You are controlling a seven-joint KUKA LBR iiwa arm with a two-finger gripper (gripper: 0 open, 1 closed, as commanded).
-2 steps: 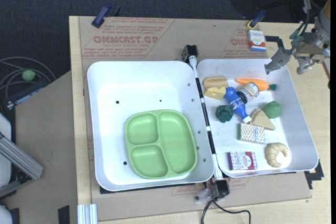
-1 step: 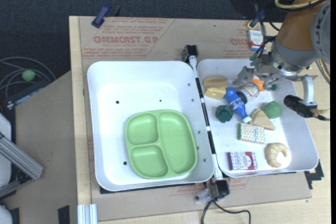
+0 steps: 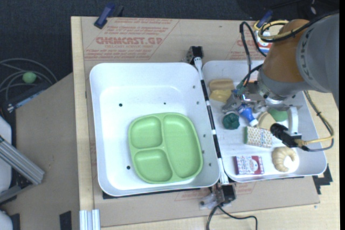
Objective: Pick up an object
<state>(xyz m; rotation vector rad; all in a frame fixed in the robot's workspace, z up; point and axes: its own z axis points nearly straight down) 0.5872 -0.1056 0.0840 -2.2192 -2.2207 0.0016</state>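
While the arm reached in from the right over the right bin, its gripper hung low among the objects there, close above a small blue-and-white item and a dark green lump. How far the claw stood apart, and whether anything sat in it, I could not tell, since the wrist hid that part. Two pale bread-like pieces lay just left of the gripper, near the bin's upper left corner. A speckled green-and-white packet rested below it, with a red-and-white box further toward the bin's near edge and a croissant-shaped pastry beside that box. A bright green piece showed partly under the arm. The left bin held a light green divided plate, lying flat.
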